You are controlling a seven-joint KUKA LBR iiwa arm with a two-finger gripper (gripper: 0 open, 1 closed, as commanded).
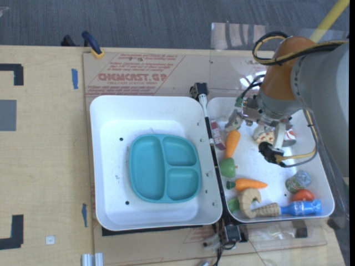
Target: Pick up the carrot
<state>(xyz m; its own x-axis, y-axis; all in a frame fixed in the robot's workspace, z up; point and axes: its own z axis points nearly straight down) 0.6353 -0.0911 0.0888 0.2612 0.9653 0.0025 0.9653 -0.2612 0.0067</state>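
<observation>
I see the gripper over the right bin, its fingers spread just above a carrot at the bin's 10 o'clock. A second carrot lies toward 6 o'clock.

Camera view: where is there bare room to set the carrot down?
The left white bin has bare floor all round the teal three-compartment plastic plate, widest along its top edge. The right white bin is crowded: orange carrot, gripper, toys along the bottom.
</observation>
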